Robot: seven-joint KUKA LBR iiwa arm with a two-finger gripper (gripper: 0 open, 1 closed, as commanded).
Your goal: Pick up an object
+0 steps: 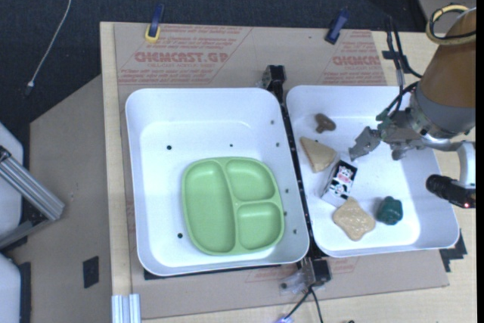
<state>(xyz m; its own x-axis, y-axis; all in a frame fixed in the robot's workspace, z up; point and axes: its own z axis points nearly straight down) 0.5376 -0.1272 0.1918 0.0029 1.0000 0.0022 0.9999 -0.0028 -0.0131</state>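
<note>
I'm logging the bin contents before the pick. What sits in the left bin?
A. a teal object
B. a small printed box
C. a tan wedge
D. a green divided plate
D: the green divided plate lies in the left bin, while the teal object, small printed box and tan wedge all lie in the right bin.

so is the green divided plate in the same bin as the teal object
No, the green divided plate lies in the left bin, while the teal object sits in the right bin.
</note>
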